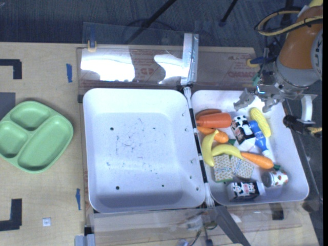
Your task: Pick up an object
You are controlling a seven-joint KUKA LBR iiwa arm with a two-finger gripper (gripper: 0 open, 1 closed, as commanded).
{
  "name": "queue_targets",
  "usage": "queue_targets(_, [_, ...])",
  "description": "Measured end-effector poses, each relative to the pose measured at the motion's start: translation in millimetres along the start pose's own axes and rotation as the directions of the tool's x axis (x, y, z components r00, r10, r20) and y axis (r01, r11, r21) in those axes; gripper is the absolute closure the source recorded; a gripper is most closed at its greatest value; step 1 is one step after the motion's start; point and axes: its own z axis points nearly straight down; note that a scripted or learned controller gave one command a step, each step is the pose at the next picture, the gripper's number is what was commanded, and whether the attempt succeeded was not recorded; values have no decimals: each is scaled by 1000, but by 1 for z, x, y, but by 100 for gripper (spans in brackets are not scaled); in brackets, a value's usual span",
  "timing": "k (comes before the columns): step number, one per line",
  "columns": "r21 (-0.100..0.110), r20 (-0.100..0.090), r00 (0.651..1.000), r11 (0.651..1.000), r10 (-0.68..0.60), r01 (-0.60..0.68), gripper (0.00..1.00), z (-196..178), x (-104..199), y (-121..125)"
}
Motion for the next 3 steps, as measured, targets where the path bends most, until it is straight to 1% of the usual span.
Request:
queue_targets(1, [-1,-4,997,997,73,-73,0,88,-56,15])
queue_targets(2, [-4,1,997,997,71,-71,100,78,-56,16])
queue_targets(3, [-1,0,1000,1000,19,-19,100,15,-6,6])
